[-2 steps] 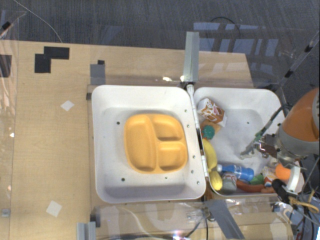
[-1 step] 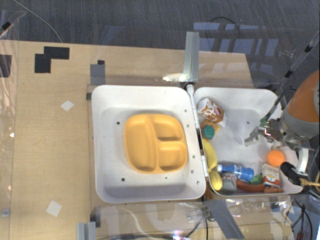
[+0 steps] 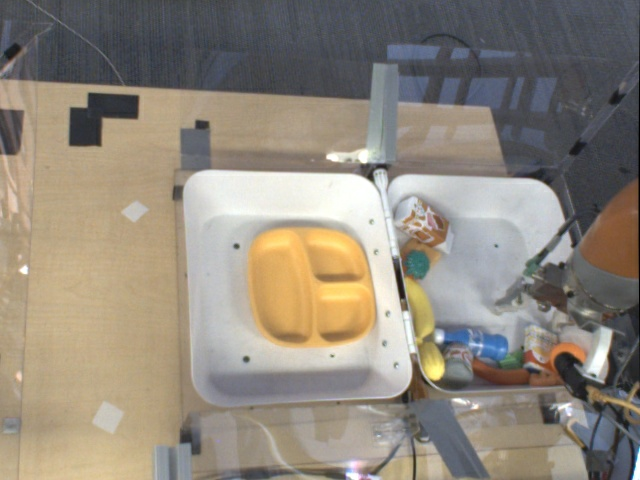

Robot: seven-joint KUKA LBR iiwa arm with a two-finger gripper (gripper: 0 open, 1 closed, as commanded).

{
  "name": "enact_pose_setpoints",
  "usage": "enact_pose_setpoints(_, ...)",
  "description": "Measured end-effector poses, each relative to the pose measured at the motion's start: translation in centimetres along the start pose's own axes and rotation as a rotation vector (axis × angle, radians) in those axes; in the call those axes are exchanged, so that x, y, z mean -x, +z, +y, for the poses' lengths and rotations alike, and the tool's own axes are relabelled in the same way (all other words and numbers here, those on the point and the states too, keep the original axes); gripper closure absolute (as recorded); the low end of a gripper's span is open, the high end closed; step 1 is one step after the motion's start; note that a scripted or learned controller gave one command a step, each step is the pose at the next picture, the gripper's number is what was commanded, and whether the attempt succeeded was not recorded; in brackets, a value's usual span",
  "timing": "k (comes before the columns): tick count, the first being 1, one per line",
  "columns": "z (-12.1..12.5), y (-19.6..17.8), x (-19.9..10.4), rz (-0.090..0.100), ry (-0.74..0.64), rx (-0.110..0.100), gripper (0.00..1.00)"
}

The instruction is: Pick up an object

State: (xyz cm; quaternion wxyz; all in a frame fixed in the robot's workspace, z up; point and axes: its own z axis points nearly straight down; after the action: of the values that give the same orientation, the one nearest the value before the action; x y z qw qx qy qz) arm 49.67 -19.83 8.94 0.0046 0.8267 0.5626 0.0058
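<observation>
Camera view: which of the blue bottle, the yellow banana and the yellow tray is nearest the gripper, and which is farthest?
Measured from the gripper in the right bin:
1. Blue bottle, lying near the right bin's front edge, nearest.
2. Yellow banana, along the right bin's left wall, next.
3. Yellow tray, in the middle of the left bin, farthest.
</observation>
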Motion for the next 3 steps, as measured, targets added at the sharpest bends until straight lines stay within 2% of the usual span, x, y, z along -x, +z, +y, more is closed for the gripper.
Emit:
enact_pose_setpoints(2,-0.5,0.0,-0.1,-0.002,0.349,0.002,0.00)
enact_pose_setpoints(3,-1.2,0.0,-1.7,-0.003,0.690,0.004,0.00)
